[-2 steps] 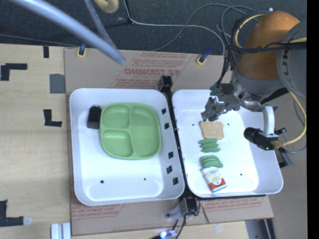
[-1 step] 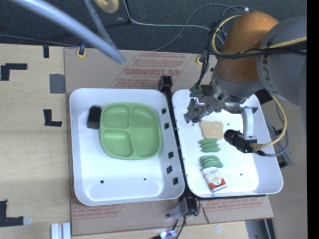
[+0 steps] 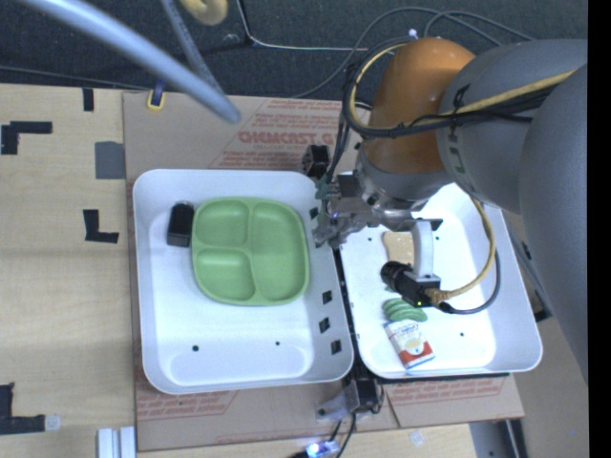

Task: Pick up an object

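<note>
Brown cardboard (image 3: 277, 136) is lying over the pale table (image 3: 57, 256) and carrying two white bins side by side. The left bin (image 3: 158, 351) is holding a green divided plate (image 3: 250, 251), with a small black block (image 3: 179, 224) sitting just beside the plate's left edge. The right bin (image 3: 496, 342) is holding a red-and-white pack (image 3: 410, 342) with a green ribbed top near the front, and a tan piece (image 3: 399, 246) farther back, partly under the robot. The arm (image 3: 535, 132) is reaching in from the right, its hand (image 3: 326, 219) hanging over the walls where the bins meet, near the plate's upper right corner. I cannot tell whether the hand is spread or pressed together.
</note>
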`<action>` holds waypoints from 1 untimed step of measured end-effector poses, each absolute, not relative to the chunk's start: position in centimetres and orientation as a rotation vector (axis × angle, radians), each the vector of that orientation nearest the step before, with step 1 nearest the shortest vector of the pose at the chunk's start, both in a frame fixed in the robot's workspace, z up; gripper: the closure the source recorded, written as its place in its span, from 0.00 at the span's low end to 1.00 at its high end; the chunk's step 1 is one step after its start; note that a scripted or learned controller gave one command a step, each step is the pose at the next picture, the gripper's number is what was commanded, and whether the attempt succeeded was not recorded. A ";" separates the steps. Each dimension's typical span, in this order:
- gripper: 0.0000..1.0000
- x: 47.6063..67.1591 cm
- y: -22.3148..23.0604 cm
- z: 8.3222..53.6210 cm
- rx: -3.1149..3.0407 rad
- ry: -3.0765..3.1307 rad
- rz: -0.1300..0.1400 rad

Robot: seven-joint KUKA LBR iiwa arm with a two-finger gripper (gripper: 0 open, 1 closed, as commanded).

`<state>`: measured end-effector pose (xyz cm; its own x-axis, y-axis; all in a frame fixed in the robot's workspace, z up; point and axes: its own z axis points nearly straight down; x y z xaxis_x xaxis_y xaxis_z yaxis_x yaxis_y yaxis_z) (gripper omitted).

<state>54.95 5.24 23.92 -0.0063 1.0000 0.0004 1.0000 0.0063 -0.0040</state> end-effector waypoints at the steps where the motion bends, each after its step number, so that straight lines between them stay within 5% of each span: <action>1: 1.00 54.6 10.2 22.6 -2.213 -2.226 0.005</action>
